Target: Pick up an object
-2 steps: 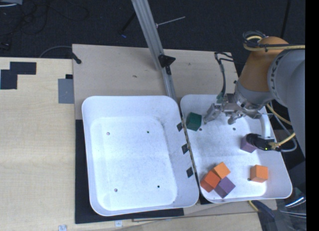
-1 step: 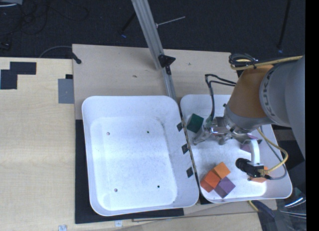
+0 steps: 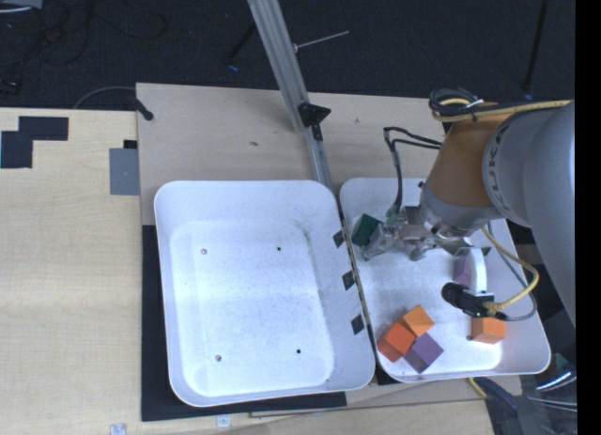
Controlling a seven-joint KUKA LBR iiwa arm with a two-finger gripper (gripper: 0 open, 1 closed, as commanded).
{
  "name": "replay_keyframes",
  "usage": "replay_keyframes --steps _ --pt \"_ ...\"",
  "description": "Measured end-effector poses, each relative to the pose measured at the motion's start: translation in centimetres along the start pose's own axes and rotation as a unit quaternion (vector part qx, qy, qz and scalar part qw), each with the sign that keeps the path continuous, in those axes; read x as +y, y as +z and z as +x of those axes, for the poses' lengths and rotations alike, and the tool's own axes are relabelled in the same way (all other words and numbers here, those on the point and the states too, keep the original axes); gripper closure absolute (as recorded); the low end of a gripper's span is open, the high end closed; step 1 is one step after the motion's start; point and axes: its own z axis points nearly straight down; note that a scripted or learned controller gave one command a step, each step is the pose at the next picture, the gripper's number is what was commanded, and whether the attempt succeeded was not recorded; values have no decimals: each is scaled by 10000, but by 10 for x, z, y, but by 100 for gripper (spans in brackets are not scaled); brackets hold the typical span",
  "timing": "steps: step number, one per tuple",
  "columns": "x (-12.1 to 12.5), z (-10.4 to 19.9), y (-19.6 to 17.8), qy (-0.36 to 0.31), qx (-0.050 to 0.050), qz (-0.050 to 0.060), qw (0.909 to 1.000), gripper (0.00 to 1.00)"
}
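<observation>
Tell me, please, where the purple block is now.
In the camera view, the purple block lies in the right bin, near its front edge. It touches the orange blocks just behind it, with another orange block further right.

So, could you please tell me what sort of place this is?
Probably a robotics lab bench: a grey arm reaches over two white bins on a wooden bench, with coloured blocks and loose cables.

The grey arm (image 3: 535,165) reaches in from the right, its orange band (image 3: 457,165) above the wrist. The gripper (image 3: 390,236) points left, hanging low and tilted.
</observation>
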Motion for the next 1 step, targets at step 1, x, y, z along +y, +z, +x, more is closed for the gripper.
replay_keyframes --steps 1 --pt "53 -4 2 -40 23 303 9995 0"
